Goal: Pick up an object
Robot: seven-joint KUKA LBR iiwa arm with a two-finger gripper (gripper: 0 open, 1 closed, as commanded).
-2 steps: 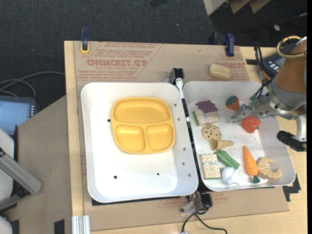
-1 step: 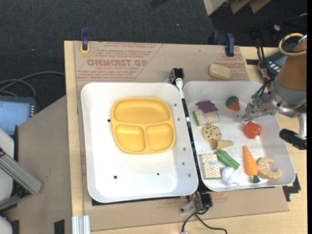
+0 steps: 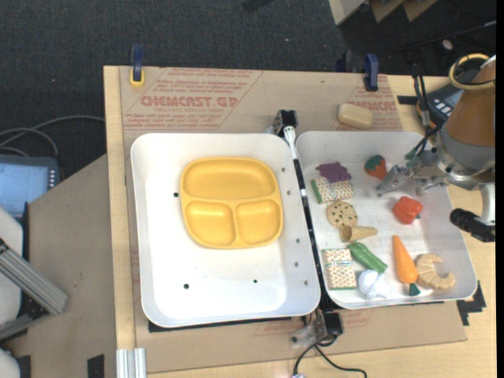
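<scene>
At the near edge of the right bin (image 3: 469,288), well below the jaws (image 3: 402,181), a croissant (image 3: 435,272) is seen in the corner, with one carrot (image 3: 404,261) just beside it. Next to these lie one white round item (image 3: 372,284), one green vegetable (image 3: 368,256) and one small printed box (image 3: 339,267). A little closer to the jaws, one cone (image 3: 357,233) and one cookie (image 3: 341,213) are found. Just below the jaws, almost under the fingertips, a red pepper (image 3: 407,209) is placed; nothing is seen between the fingers, which are spread apart in a moderate gap and hang above bare bin floor. Just beyond the jaws, on their far side, one small red and green piece, seemingly a strawberry (image 3: 376,165), is seen. Away from the jaws toward the other bin, a second printed box (image 3: 336,190), one green stick (image 3: 316,191) and one purple bunch (image 3: 334,171) are grouped. The grey arm (image 3: 471,136) with its orange band is seen entering over the bin's outer side.

Well apart from the jaws, one yellow three-part tray (image 3: 231,201) is held in the left bin (image 3: 157,282). Two white bins in all are counted. On the counter (image 3: 197,101), beyond the right bin, one pale bread roll (image 3: 355,116) is laid, and two clamps (image 3: 137,64) are fixed on the far edge.
</scene>
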